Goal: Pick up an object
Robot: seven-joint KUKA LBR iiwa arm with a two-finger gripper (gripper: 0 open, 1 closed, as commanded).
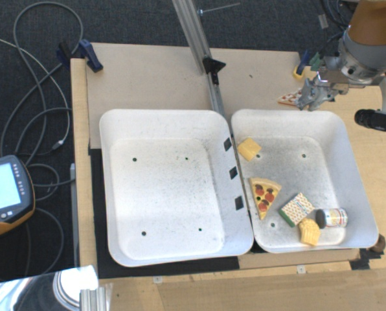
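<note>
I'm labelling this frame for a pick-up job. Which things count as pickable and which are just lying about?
Job:
end effector
yellow block
pizza slice
patterned box
can
yellow piece
right bin

Lying about:
left bin
pendant
cables
blue clamp

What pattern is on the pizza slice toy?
Yellow with red spots, pizza slice toy, in the camera view.

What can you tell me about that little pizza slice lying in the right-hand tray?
The pizza slice looks like a small toy, probably plastic: a yellow wedge with red round toppings and a darker spot or two. It lies flat on the floor of the right white bin, near that bin's left wall, its tip pointing toward the front edge. Nothing touches it; a patterned green-edged block lies close on its right, apart from it.
</note>
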